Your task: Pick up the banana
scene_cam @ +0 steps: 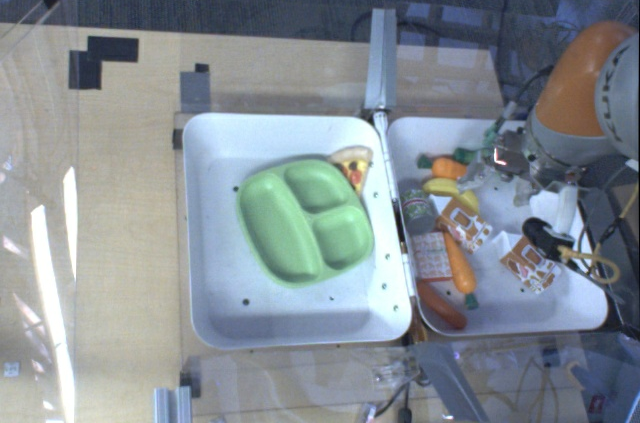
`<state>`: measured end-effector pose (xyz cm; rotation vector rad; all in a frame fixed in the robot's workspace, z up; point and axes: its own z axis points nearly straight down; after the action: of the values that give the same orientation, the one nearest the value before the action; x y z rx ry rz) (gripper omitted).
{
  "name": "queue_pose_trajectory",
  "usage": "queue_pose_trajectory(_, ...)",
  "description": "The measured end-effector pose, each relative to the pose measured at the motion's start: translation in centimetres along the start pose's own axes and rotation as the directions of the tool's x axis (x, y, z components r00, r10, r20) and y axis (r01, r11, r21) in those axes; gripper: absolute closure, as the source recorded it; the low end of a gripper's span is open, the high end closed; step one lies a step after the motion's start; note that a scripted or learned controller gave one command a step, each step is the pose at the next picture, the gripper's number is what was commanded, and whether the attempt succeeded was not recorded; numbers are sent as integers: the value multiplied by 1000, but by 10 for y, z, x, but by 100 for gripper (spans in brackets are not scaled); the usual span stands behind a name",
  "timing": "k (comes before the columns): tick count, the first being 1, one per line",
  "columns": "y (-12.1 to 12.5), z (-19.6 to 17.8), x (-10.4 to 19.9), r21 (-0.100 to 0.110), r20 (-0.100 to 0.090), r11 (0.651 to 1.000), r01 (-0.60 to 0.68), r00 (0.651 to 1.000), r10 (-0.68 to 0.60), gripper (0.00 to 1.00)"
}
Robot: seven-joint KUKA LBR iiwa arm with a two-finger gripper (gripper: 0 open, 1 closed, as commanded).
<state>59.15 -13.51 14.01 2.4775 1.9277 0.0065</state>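
sausage [441, 305], red and toy-like, lay well nearer than the banana [450, 191], at the near wall of the right bin [590, 311]. an orange carrot [459, 263] stretched from there up toward the banana, stopping just short of it. a red-and-white packet [430, 256] lay flat beside the carrot. a brown checked wafer [528, 266] sat well apart from the banana, on the arm's side. a second checked wafer [466, 229] touched the banana's near end. a dark can [415, 209] stood just beside the banana, against the wall shared with the left bin [200, 211].

the banana itself lay in the right bin's far half, yellow, curved, flat on the floor, with nothing on top of it. just beyond it lay another orange piece with a green tip [447, 168], close enough that touching could not be ruled out. the gripper [505, 156] hung beyond the banana and off toward the arm's side, clear of it; whether it was wide or narrow could not be told.

across the shared wall from the banana, the left bin held a green three-part plate [305, 221], with a pizza slice [352, 163] at its far corner.
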Motion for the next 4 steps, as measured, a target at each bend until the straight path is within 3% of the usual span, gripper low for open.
queue_pose_trajectory(1,40,53,-44,-3,1,1000,7,1000,-7,0)
queue_pose_trajectory(2,43,39,-41,-13,-2,1000,10,1000,-10,100)
queue_pose_trajectory(3,-13,50,-63,-2,1,995,-104,995,104,100)
queue_pose_trajectory(4,-9,51,-62,-5,-2,972,-234,972,234,100)
